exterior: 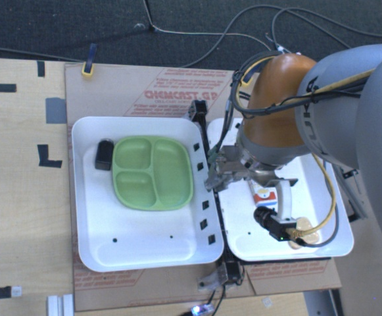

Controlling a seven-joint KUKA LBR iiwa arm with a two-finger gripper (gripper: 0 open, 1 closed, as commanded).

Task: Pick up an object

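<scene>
The left shallow white bin (pixel 92 236) holds a green three-compartment plastic tray (pixel 152 172) touching a small black block (pixel 104 155); my pincer (pixel 264 188), jaw state indeterminate, hangs over the right white bin (pixel 329 245) beside a tan round object (pixel 307 230).

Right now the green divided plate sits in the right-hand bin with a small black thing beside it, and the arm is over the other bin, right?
Not quite: the camera view shows the green divided plate in the left bin, small black thing beside it. The arm is over the right bin.
</scene>
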